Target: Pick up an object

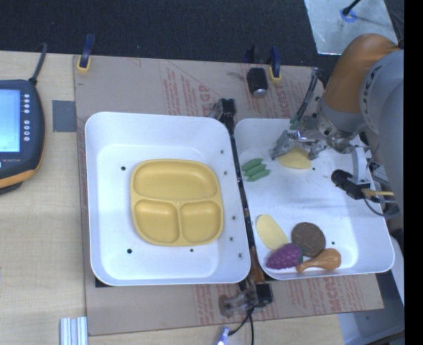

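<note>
camera view – pincer (295, 148) touching yellow piece (295, 159)

Tabletop (31, 243) of pale wood, partly covered by a brown cardboard sheet (161, 85). On the sheet, two shallow white bins side by side: left bin (103, 192), right bin (369, 250). A handheld control pendant (6, 135) lies at the tabletop's left edge, beside a grey tape patch (64, 115).

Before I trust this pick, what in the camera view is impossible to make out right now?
- Hand: whether it grips the pale yellow piece; the hand covers the piece's top.
- Brown patty: lower edge overlapped by the purple grapes and drumstick.
- Arm: cut off by the right edge.
</note>
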Controlling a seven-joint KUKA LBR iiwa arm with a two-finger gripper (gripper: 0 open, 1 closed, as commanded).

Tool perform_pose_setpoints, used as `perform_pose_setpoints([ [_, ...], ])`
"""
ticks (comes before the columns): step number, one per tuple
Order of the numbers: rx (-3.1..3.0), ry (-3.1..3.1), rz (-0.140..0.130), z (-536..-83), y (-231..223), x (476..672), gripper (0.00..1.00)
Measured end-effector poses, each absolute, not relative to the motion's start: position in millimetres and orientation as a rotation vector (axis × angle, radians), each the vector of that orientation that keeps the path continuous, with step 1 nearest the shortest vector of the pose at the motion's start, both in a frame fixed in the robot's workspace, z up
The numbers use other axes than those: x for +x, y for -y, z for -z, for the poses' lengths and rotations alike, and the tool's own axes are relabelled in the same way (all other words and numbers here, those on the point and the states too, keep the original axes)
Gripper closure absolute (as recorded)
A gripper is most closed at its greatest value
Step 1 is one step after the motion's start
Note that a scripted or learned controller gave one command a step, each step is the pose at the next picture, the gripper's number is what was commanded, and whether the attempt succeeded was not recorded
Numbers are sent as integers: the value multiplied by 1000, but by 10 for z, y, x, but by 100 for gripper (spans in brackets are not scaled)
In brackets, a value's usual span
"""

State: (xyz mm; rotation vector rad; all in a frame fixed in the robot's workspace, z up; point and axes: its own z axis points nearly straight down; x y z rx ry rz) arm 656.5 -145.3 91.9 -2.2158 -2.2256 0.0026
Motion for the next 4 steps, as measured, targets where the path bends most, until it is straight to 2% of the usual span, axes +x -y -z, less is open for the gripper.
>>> perform_pose_setpoints([
  [1, -2214, 2230, -2, -1035, 1460, 6573, 100],
  [2, -2219, 2222, -3, -1546, 1954, 5883, 100],
  [3, -2213, 2226, -5, -1548, 1212, 5547, 100],
  [4, -2215, 2225, -5, -1549, 1219, 5546, 0],
])
